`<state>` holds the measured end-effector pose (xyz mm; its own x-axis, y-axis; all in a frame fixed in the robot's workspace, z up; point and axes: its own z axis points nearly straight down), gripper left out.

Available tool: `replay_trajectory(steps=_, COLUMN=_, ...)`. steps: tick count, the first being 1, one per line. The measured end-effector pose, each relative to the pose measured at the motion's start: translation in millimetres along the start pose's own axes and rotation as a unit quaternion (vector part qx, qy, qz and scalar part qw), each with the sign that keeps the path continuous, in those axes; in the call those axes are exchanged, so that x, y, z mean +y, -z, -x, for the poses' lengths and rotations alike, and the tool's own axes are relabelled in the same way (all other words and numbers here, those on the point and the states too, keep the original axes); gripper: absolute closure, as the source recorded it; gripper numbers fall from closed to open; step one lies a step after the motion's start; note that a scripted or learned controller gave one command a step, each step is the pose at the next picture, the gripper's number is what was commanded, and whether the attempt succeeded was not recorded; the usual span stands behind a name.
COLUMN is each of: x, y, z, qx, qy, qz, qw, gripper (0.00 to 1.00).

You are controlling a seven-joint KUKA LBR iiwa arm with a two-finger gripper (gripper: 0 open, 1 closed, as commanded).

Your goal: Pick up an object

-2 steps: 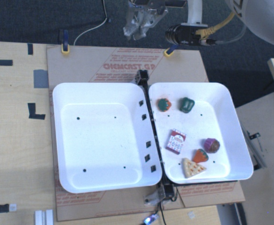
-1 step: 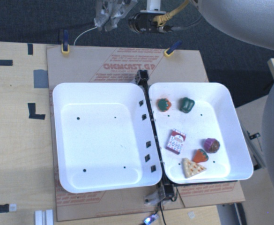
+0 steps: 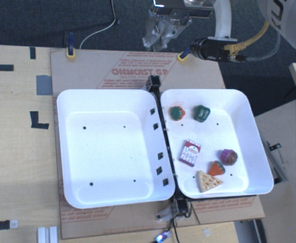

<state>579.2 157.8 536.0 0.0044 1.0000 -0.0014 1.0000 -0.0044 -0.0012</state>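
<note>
Over in the right bin [image 3: 249, 135] sit all our candidates: a red-and-green toy vegetable [image 3: 176, 113] and a green pepper [image 3: 202, 113] near the far wall, a small red-and-white packet [image 3: 190, 153] in the middle, then a purple piece [image 3: 228, 157], a strawberry-like piece [image 3: 217, 168] and a pizza slice [image 3: 208, 181] bunched toward the near corner. We see the left bin [image 3: 107, 148] alongside, joined at the black divider. Up beyond both bins hangs the gripper [image 3: 158, 40], high over the cardboard sheet [image 3: 137, 70], and we see nothing between its fingers; how far they're spread, we can't tell from this blur. We judge this as the very start, the approach not yet begun. Next we'd want a swing over the right bin and a straight descent; the packet stands apart from its neighbours and looks the cleanest target.
</note>
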Motion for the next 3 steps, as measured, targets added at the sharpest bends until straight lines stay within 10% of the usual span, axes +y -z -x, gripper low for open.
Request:
replay_trajectory(steps=1, x=-12, y=-2, z=-80, qx=0.001, qy=0.007, qz=0.000, qw=1.0000, gripper=1.00)
replay_trajectory(steps=2, x=-41, y=0, z=59, qx=-0.001, qy=-0.004, qz=0.000, qw=1.0000, gripper=1.00)
replay_trajectory(steps=3, x=-42, y=-2, z=-10, qx=0.001, qy=0.006, qz=0.000, qw=1.0000, gripper=1.00)
